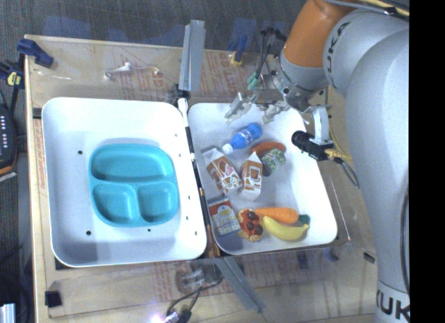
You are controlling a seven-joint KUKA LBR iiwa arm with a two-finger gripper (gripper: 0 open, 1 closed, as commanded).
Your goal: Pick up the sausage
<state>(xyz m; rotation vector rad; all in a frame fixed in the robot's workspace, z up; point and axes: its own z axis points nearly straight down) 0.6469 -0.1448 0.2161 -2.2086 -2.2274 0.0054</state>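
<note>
The sausage (268, 148), a short red-brown curved piece, lies in the right bin (314, 196) near its back right, resting against a small dark-green can (273, 162). My gripper (254, 110) hangs over the bin's back edge, up and to the left of the sausage and apart from it. Its two silver fingers (236, 109) are spread open with nothing between them. A blue bottle (245, 136) lies between the gripper and the sausage.
Two small cartons (224, 171) (252, 176) lie mid-bin. A carrot (278, 214), a banana (286, 230), berries (250, 224) and a flat packet (224, 217) crowd the front. The left bin (62, 127) holds a blue divided tray (133, 184).
</note>
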